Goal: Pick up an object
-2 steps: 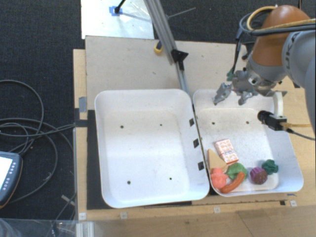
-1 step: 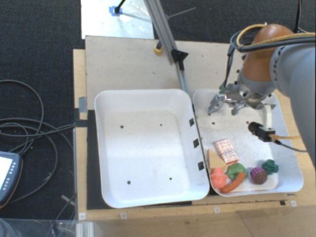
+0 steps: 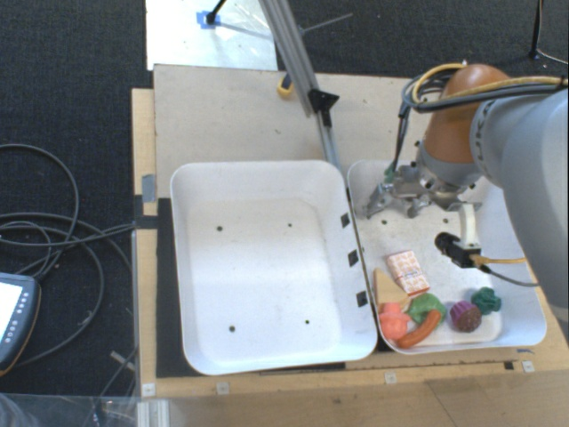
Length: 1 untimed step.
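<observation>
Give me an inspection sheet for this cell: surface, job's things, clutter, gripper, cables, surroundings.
Surface: bench bears the left bin and right bin, side by side.
Job's things: all at the right bin's near end: box, yellow wedge, orange piece, red stick, green piece, purple ball, dark green piece.
Clutter: nothing seen.
Gripper: gripper low over the right bin's far end, apart from the pile; no thing seen in it.
Cables: black cables on the floor left of the bench, by a pendant.
Surroundings: dark carpet; grey pole slanting over the bench's far edge.
</observation>
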Each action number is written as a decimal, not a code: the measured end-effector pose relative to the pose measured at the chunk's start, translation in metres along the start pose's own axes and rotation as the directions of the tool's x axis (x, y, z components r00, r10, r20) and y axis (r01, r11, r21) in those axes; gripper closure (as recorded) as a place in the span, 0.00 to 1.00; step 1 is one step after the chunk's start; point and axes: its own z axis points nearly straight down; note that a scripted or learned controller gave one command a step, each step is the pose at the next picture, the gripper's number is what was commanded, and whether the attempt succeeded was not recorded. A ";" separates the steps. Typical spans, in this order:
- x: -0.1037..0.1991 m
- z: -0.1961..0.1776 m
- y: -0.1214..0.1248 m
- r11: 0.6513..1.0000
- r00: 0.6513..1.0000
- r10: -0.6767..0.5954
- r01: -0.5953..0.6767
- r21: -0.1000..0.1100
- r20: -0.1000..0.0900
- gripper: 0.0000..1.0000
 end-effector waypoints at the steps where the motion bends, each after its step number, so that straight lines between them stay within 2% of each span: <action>1: 0.000 -0.014 0.002 1.000 1.000 0.001 -0.001 -0.007 0.000 1.00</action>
